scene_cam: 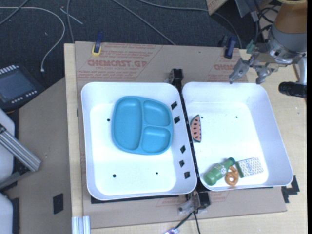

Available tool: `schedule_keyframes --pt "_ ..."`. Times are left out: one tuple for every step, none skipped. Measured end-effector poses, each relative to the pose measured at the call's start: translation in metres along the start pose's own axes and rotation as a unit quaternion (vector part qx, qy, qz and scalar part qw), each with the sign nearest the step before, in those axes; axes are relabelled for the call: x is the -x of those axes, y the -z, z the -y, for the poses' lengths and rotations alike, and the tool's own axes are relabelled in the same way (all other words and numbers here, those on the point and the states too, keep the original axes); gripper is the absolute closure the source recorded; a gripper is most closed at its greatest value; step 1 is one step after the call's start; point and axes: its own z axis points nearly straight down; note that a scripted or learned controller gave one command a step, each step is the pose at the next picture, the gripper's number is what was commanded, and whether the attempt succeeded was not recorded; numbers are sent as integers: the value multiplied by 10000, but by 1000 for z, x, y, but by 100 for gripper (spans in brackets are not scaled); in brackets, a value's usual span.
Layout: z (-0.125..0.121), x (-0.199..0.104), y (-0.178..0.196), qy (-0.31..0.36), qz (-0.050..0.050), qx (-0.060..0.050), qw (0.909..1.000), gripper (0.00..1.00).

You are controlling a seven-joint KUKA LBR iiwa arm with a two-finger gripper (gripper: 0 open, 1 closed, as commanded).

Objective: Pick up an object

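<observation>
Gripper (pixel 249 75) seen above far rim of right bin (pixel 273 130), fingers spread apart, nothing held between them. Watermelon slice (pixel 196 128) lying at right bin's left wall. Green bottle (pixel 217 172), pretzel (pixel 232 176), patterned packet (pixel 250 166) clustered at near edge. Blue divided plate (pixel 142 125) found in left bin (pixel 97 145).

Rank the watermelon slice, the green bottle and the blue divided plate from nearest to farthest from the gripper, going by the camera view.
From the gripper, above the right bin's far edge:
1. Watermelon slice, at the right bin's left wall.
2. Green bottle, near the right bin's front edge.
3. Blue divided plate, in the left bin.
</observation>
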Motion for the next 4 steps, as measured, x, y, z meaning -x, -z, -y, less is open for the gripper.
schedule_keyframes --pt "-2 0 9 14 12 72 10000 0" --pt "7 -1 -42 12 8 53 10000 0" --pt "6 -5 -105 17 3 40 10000 0" --pt "-1 -7 -166 22 5 43 10000 0"
